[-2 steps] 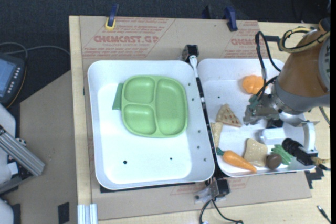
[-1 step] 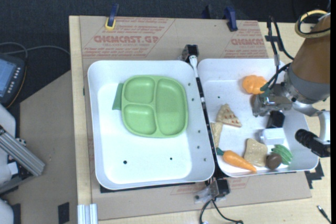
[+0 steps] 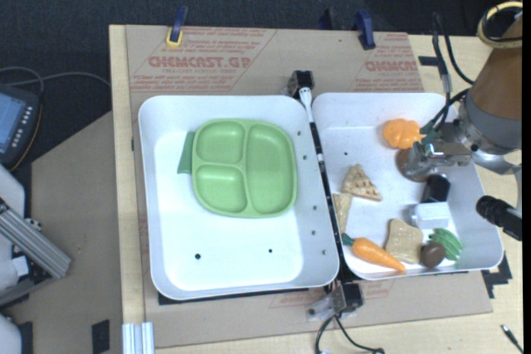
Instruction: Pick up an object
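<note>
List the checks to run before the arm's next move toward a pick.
1. Gripper above the right bin: ok.
2. A target within close range: orange toy sits just beside the gripper: ok.
3. Gripper free of any load: cannot tell.
4. Orange toy apart from its neighbours: triangular wedge lies apart: ok.
5. Green plate out of the way, in the left bin: ok.
</note>
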Available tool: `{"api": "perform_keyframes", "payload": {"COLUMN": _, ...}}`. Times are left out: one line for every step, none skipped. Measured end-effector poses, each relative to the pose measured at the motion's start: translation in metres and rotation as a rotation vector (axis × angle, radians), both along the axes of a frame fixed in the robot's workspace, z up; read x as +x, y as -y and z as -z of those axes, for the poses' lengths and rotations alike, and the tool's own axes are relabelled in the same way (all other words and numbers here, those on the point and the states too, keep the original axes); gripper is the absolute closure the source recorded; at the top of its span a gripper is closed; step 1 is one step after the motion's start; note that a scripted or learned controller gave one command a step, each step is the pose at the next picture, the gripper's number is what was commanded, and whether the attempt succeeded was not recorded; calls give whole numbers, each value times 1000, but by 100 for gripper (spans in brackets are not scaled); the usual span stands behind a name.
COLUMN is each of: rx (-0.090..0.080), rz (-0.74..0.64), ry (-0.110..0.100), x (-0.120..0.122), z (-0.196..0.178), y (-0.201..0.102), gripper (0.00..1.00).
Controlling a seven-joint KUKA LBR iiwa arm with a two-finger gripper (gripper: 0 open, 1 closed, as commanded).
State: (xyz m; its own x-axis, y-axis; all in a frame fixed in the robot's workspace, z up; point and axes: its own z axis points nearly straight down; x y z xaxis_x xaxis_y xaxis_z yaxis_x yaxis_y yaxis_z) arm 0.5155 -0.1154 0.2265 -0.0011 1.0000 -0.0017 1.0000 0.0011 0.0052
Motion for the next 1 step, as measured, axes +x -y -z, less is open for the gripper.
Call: {"api": "perform_keyframes", "payload": {"rx": 4, "rz": -3, "ry": -7, "x": -10, "z": 0, "y": -42, "gripper": 100}}
